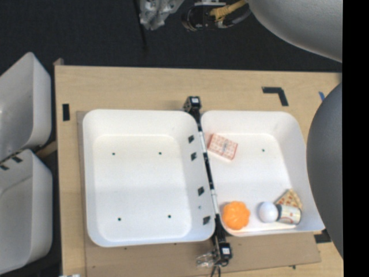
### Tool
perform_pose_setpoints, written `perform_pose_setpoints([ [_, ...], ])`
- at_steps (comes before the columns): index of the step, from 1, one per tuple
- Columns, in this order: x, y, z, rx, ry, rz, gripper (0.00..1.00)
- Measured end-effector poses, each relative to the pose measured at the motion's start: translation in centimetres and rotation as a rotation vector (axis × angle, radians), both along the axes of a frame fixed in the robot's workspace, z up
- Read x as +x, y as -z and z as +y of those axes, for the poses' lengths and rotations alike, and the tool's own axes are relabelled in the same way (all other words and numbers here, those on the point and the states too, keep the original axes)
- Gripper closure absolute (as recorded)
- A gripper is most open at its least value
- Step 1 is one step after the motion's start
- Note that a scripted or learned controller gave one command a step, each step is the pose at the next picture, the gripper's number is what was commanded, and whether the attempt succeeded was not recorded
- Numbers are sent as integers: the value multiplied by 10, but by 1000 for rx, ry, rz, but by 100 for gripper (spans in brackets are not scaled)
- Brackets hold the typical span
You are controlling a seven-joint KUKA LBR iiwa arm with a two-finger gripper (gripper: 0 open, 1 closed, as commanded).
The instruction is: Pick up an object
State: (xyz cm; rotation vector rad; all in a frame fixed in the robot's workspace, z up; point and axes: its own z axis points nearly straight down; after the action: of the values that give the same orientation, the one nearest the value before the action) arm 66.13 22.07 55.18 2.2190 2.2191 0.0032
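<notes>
The hand (164, 4) waits high; its state is unclear. The lone pink packet (222, 146) suits a clean top-down grasp.

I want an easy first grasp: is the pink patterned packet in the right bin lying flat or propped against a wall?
Flat. The pink packet shows its broad face on the right bin floor, apart from every wall.

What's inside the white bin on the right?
The right bin holds a small patterned packet near its upper left, and along the bottom edge an orange ball, a white ball and a patterned cup-like item. The grey arm covers the bin's right rim.
</notes>
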Motion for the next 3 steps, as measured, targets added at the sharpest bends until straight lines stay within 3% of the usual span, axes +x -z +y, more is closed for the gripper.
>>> perform_pose_setpoints([
  [1, 16, 0, 0, 0, 0, 0, 100],
  [3, 17, 1, 0, -1, -1, 4, 100],
])
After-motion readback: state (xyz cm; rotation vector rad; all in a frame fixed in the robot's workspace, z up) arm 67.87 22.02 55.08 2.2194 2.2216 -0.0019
